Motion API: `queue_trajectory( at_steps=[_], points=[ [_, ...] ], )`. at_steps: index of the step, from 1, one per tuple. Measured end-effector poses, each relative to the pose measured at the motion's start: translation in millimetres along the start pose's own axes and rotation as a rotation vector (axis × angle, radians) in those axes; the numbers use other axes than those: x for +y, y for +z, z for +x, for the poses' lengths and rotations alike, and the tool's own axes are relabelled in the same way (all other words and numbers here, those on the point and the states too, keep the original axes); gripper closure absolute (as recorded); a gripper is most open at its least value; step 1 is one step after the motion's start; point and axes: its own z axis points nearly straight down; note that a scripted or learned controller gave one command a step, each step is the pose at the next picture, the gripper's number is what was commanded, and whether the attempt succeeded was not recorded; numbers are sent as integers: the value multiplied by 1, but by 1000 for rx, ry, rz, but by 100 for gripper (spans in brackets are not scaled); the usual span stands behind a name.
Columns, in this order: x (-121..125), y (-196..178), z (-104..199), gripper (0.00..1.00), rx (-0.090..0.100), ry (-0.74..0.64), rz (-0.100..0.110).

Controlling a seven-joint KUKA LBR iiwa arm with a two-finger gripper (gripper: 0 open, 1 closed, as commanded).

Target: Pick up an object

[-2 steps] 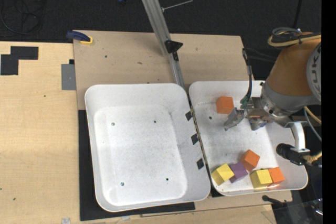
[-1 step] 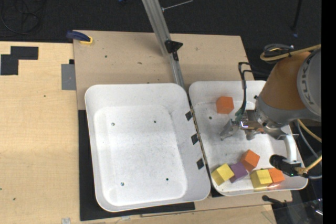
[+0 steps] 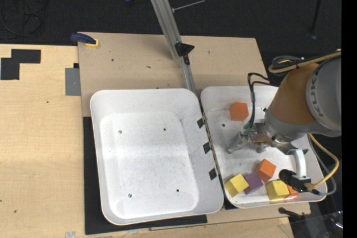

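My gripper is low inside the right bin, near the bin's middle, with nothing visibly held. An orange cube lies just beyond it toward the back of the bin. Near the front edge sit a second orange block, a yellow cube, a purple block and another yellow block, packed close together. The arm's orange and grey wrist covers the bin's right side.
The left bin sits beside the right one, joined by black clips along the shared rim. A metal rail slants down from the back to the bins' junction. A blue clamp lies at the bench's back left corner.
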Motion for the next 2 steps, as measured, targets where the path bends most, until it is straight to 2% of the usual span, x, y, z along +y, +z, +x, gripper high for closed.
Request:
queue_trajectory(
  at_steps=[1,2],
  points=[
    [-1,-10,-1,100,2,7,1],
    [1,-74,-2,100,-2,-2,-5]
  ],
)
